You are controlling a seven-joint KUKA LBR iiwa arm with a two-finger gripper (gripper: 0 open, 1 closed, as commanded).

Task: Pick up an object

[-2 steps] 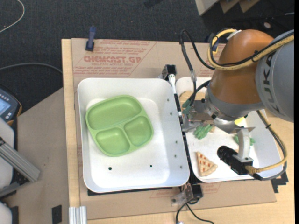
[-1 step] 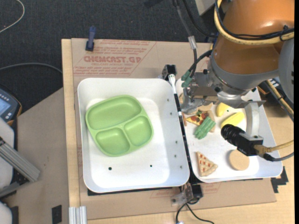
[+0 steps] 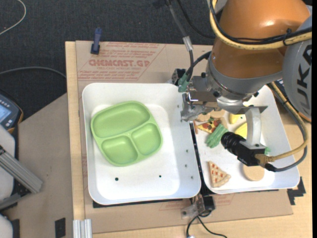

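Here, the grey arm [image 3: 257, 38] with its orange band reaches in from the right and hangs low over the right bin [image 3: 285, 177], covering much of that bin's far half; the gripper [image 3: 225, 114] sits under the wrist, above a cluster of toy food near the bin's left wall, and whether it is wide, narrow or holding anything cannot be told, since the wrist hides it. Just beside the gripper lies a pizza slice [image 3: 205, 127] with red and green toppings; next to that slice, toward the near side, a green vegetable piece [image 3: 215, 138] lies at a slant; a yellow piece [image 3: 241, 129] shows just right of it, partly under a black cylindrical part [image 3: 240, 149] of the arm's tooling, from which a tan hose [image 3: 290, 157] curves off to the right. Nearer the front edge, a second pizza slice [image 3: 218, 174] lies flat and apart from the others, and a round tan cookie [image 3: 253, 172] lies near the front right; the left bin [image 3: 99, 182] holds a light green divided plate [image 3: 126, 132], turned at a slant, well apart from the gripper; both bins sit on a cardboard sheet [image 3: 119, 61] printed with red lettering, with a small blue clip [image 3: 96, 40] at its far edge.
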